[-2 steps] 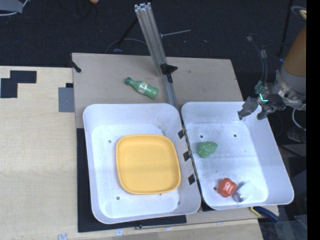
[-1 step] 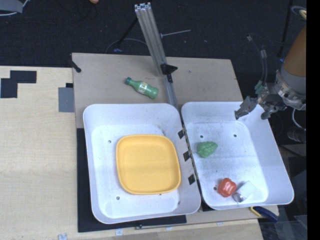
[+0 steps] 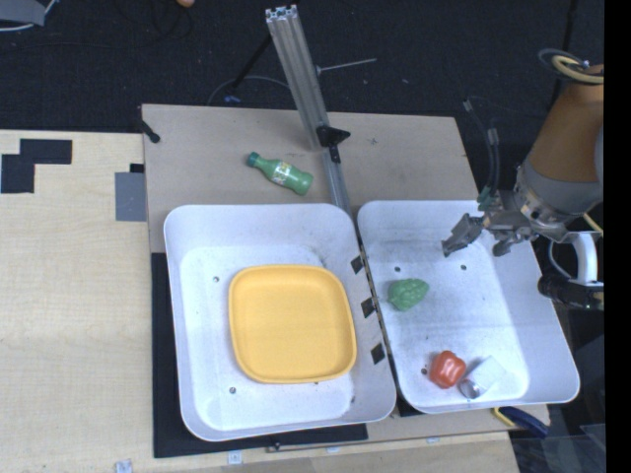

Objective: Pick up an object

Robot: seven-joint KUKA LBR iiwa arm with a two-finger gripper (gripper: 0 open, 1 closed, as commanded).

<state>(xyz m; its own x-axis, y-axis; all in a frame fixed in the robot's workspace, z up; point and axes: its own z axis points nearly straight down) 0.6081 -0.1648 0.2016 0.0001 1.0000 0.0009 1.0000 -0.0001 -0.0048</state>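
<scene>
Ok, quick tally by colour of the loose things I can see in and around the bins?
Green: 2, the bottle on the bench behind the bins and the green lump in the right bin
Yellow: 1, the plate in the left bin
Red: 1, the red object in the right bin
Total: 4

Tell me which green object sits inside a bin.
The lumpy green object in the right bin. The green bottle lies on the bench, behind both bins.

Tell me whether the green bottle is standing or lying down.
Lying down. The green bottle rests on its side on the bench behind the left bin, its cap pointing toward the view's left.
</scene>
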